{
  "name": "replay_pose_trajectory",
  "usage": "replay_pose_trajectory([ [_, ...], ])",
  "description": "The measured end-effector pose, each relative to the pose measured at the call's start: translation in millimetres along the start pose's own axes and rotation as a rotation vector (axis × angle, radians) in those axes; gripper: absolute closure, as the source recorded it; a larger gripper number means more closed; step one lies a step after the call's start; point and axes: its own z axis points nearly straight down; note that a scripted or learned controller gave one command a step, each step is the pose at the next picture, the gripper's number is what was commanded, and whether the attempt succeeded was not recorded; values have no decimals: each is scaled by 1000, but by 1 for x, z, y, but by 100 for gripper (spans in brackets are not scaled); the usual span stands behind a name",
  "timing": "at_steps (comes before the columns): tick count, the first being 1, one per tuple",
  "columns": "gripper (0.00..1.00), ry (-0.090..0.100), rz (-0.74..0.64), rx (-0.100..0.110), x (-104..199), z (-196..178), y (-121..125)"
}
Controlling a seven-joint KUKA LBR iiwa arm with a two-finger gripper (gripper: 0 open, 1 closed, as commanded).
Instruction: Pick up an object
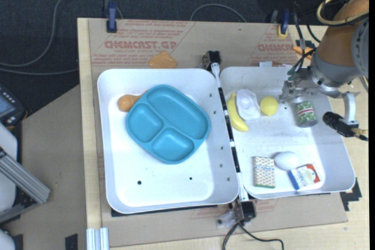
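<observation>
- the arm point(343, 38) reaches in from the right over the right bin point(328, 184), its gripper point(293, 91) low at the bin's far side, likely lining up a pick.
- whether the claw is released or clenched, i cannot tell.
- nearest things: a can point(305, 113) just beside it and a yellow ball point(269, 106) to its left; either could be the target.
- banana point(235, 115), egg point(286, 160), box point(264, 171) and carton point(304, 176) lie loose, well apart from it.
- the blue tray point(168, 123) fills the left bin point(117, 184), an orange lump point(125, 103) wedged at its edge.
</observation>
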Motion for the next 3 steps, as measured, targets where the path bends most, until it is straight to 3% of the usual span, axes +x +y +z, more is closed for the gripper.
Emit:
replay_pose_trajectory([
  [1,0,5,-2,3,3,1,0],
  [2,0,10,0,27,61,28,-31],
  [3,100,8,3,22,58,17,-30],
])
